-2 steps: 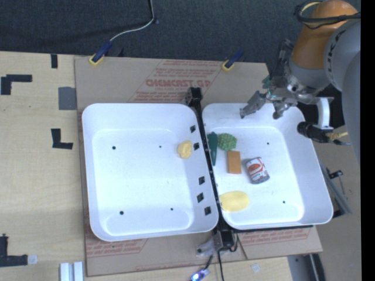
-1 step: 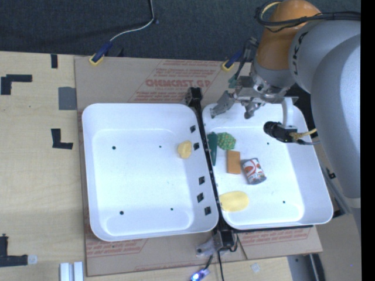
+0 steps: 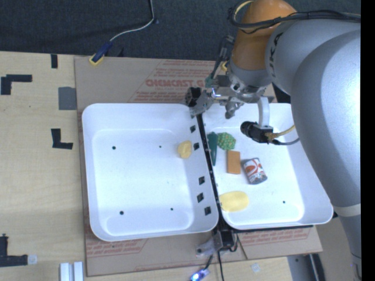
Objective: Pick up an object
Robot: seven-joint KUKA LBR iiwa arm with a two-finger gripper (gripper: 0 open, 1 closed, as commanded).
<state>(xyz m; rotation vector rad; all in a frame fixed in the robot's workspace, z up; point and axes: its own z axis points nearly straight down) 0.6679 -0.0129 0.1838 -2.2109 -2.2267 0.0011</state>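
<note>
My gripper (image 3: 229, 108) hangs over the far left corner of the right bin (image 3: 293, 212), under the orange wrist band, close to the divider between the bins. Nothing shows in its grasp. Just in front of it lies a green leafy object (image 3: 222, 140). An orange-brown block (image 3: 234, 161) sits beyond that, with a red and white can (image 3: 255, 171) on its side to the right. A yellow rounded object (image 3: 234, 201) rests near the right bin's front edge. A small yellow piece (image 3: 185, 150) lies in the left bin (image 3: 117, 215) by its right wall.
The two bins stand on a cardboard sheet (image 3: 146, 81). A black cable plug (image 3: 255, 131) hangs from the wrist over the right bin. The large grey arm (image 3: 328, 98) covers the right side. A cable with a yellow-blue connector (image 3: 101, 52) lies at the back.
</note>
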